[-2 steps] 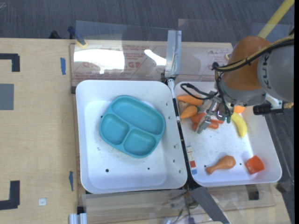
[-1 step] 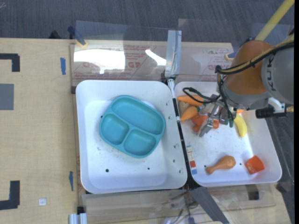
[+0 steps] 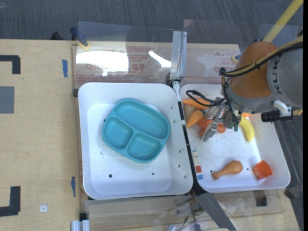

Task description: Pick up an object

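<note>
**Operator:** What was closest to the lens?

**Observer:** The arm [image 3: 255, 73], its orange band hanging high over the right bin [image 3: 284, 177]. Below it, your gripper [image 3: 211, 128] was low in that bin's far left corner, in among a cluster of orange toy food. I could not tell whether it was spread or closed, nor whether it had anything.

**Operator:** What could have gone wrong for me there?

**Observer:** I judged crowding the main risk. An orange carrot-like piece [image 3: 195, 118] and a small red piece [image 3: 216, 127] lay right against the gripper, so you might have nudged one aside or pinched two at once. The bin wall [image 3: 185, 143] was just beside it, leaving little room, and a black cable [image 3: 202, 100] looped across that corner and might have snagged.

**Operator:** And the count?

**Observer:** Two white bins on the table [image 3: 33, 143]. In the left bin [image 3: 91, 177], one teal divided plate [image 3: 136, 129] with three compartments. In the right bin:
- one yellow banana [image 3: 247, 129], just past the gripper
- one toy drumstick [image 3: 227, 169], well apart from the gripper
- one red-orange block [image 3: 262, 169], also well apart
- at least two orange or red pieces in the cluster; you should not have trusted a firmer number there.
</note>
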{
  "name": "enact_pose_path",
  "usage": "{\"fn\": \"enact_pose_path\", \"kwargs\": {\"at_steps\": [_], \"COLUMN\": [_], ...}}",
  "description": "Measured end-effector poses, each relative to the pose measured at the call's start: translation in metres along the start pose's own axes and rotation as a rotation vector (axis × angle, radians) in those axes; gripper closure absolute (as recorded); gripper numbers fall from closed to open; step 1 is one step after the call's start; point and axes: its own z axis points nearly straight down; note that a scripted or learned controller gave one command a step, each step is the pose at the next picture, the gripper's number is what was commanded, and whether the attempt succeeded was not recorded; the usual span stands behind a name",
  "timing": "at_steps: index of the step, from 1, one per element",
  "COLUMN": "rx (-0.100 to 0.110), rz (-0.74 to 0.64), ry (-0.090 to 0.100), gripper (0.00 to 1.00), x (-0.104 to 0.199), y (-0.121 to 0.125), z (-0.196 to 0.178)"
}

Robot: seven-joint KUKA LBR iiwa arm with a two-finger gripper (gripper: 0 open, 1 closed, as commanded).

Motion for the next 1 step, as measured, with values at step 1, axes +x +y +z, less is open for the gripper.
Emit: {"fn": "enact_pose_path", "kwargs": {"at_steps": [1], "rx": [-0.001], "rz": [-0.007], "ry": [0.0], "gripper": [0.0], "x": [0.0043], "y": [-0.0054], "z": [0.0]}}
